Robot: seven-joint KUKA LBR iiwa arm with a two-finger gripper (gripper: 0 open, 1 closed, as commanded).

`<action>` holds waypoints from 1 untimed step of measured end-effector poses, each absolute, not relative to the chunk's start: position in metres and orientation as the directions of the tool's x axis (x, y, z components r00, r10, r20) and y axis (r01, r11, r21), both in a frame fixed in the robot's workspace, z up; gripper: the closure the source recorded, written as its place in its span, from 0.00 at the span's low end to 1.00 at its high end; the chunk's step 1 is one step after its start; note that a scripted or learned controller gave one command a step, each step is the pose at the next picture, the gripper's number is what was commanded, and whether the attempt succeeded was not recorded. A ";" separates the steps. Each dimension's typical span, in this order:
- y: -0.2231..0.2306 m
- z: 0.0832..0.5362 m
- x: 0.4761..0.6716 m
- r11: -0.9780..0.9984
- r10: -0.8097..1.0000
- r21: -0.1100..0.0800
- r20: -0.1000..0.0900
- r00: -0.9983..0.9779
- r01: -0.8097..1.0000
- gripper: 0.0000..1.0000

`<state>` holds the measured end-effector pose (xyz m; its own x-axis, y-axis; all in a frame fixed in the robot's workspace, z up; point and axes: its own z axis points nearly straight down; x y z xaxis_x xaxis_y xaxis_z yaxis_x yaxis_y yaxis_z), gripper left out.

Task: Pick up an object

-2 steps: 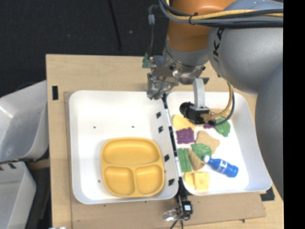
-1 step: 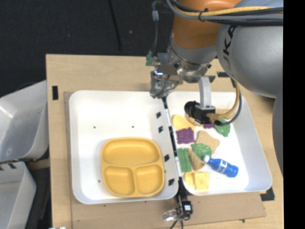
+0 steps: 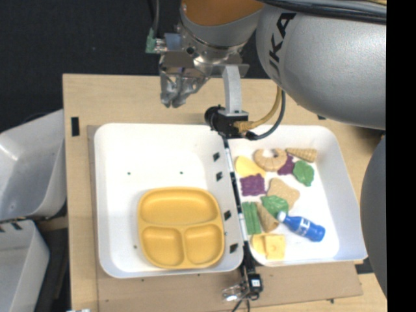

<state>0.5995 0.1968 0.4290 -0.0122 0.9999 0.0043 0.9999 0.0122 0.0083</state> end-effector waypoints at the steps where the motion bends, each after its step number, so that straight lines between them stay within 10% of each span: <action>1: 0.168 0.251 0.641 -0.002 1.000 -0.012 -0.006 0.002 1.000 1.00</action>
<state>0.6415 0.1676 0.2510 0.0023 1.0000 -0.0059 0.9999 -0.0023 -0.0123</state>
